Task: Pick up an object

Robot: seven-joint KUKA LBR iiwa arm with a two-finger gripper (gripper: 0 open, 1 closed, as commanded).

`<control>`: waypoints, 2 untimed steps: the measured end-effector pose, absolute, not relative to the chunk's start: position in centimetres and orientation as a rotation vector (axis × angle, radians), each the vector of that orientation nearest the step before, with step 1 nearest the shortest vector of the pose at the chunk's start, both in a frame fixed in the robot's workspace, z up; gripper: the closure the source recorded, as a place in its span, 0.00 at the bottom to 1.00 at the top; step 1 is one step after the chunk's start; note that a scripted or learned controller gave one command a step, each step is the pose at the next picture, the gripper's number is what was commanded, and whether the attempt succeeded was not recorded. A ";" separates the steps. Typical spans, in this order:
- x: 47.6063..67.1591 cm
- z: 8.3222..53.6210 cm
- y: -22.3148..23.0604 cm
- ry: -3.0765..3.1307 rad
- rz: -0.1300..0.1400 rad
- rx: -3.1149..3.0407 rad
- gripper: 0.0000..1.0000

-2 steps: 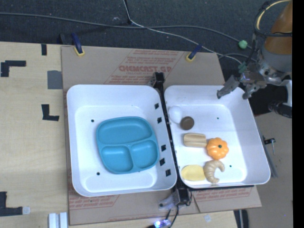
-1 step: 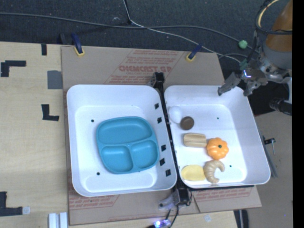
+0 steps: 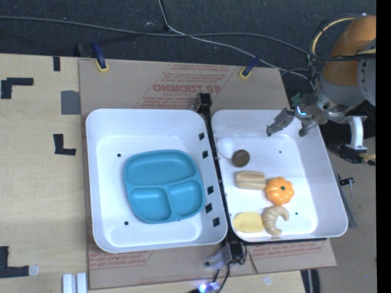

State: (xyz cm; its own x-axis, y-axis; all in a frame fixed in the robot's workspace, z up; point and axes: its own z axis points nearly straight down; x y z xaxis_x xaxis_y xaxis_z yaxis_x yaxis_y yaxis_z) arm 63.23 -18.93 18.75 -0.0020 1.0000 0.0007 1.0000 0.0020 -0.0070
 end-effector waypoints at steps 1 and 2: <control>62.6 14.2 -18.9 -2.221 0.007 -2.217 0.00; 62.5 8.9 -18.8 -2.222 0.006 -2.217 0.00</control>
